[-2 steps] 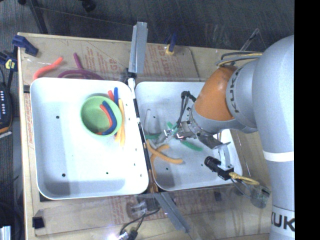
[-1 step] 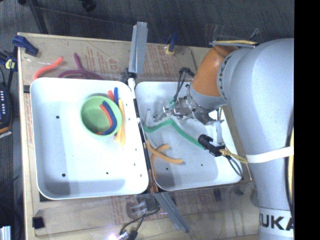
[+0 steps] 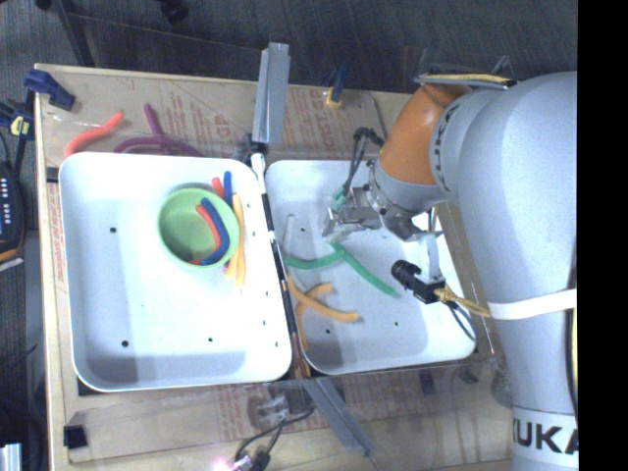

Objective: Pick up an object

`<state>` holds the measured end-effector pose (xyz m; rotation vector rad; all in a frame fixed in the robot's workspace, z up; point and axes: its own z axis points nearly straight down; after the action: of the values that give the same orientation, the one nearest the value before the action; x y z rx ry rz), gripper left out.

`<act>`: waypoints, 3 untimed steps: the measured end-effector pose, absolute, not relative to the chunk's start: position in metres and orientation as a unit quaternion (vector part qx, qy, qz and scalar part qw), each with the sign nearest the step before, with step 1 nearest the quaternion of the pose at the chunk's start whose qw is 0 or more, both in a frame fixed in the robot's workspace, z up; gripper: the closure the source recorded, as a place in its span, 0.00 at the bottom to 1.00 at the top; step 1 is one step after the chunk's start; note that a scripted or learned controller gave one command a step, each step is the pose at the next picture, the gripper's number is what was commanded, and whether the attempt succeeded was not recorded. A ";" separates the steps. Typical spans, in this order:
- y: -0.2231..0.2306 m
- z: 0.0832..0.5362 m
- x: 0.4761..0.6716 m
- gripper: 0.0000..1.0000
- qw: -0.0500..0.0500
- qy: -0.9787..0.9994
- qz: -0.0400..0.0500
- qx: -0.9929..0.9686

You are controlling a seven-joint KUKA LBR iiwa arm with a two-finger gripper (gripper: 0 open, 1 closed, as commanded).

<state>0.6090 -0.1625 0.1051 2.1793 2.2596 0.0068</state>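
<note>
You had a green bowl (image 3: 199, 227) upright in the left bin, with red, blue and yellow strips draped over its rim. In the right bin a green strip (image 3: 345, 263) lay curved beside an orange strip (image 3: 322, 302).

- "KUKA" in dark capitals runs along the grey arm (image 3: 530, 263) near its base at the lower right corner, the last letter cut off by the picture's edge.
- Faint reddish printing marks the bench (image 3: 186, 116) above the left bin and along its front edge, too blurred to read.
</note>
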 end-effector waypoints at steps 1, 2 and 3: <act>-0.162 0.105 0.609 0.00 0.001 0.720 0.002 0.694; -0.116 0.101 0.541 0.00 0.016 0.718 0.000 0.695; -0.111 0.109 0.541 1.00 0.009 0.722 0.001 0.692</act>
<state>0.5412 -0.1107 0.1092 2.1620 2.2549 0.0018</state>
